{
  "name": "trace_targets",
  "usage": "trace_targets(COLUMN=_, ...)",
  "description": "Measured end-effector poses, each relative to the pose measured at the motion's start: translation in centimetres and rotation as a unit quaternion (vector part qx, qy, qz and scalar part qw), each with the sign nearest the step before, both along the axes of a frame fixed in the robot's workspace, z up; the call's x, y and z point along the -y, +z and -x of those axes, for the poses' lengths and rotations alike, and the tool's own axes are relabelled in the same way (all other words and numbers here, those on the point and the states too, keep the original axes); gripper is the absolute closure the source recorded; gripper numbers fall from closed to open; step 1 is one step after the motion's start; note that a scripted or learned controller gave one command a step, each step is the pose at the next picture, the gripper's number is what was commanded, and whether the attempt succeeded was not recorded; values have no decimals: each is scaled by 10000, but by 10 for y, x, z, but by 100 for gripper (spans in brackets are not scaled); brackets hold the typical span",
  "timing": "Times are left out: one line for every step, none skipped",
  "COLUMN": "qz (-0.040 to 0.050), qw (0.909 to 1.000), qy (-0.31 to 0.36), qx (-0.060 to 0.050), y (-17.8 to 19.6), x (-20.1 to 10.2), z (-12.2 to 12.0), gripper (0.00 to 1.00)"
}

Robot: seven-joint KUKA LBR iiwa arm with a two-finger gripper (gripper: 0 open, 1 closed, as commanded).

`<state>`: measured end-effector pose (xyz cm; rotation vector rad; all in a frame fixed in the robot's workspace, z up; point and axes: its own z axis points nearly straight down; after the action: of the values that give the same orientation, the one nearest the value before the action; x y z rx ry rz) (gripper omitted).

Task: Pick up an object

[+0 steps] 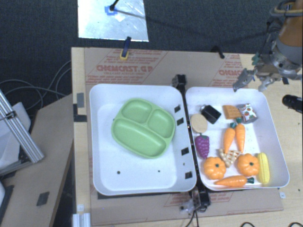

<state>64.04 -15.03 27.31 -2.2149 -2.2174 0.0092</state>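
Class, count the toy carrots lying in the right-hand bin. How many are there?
3: two carrots lie side by side mid-bin, and a third carrot lies along the near edge. None looks hidden.

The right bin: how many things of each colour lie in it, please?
In the right bin:
Orange: 5, three carrots and two pumpkins
Purple: 1, grapes
Yellow: 1, corn
Black: 1, block
Tan or cream: 3
Multicoloured: 1
Total: 12

A pale green plate (143, 127) lay in the left white bin (102, 174); orange carrots (235, 137), pumpkins (214, 167) and purple grapes (202, 145) filled the right.
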Motion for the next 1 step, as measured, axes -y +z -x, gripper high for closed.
trace_targets(qz=10, qw=10000, qy=10, qx=58, y=8, x=0, z=-1, gripper=0)
